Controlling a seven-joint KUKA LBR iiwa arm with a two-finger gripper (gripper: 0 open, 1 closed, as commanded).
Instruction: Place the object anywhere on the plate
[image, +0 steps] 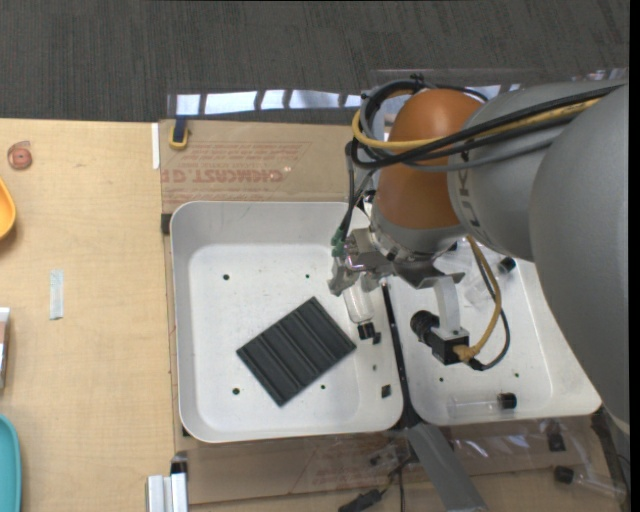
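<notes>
The plate is a dark, ribbed rectangle lying at a slant on the floor of the left bin. My gripper hangs low over that bin's right side, just past the plate's upper right corner. The orange wrist band and grey arm above it hide much of the gripper. A pale, clear piece shows at the gripper's tip, but I cannot make out whether it is a held object. A clear tube-like thing with a black end lies near the front of the right bin.
The ridge between the two bins runs right beside the gripper. Yellow and black cables loop down from the wrist over the right bin. A brown cardboard sheet lies behind the bins. The wooden bench stretches to the left.
</notes>
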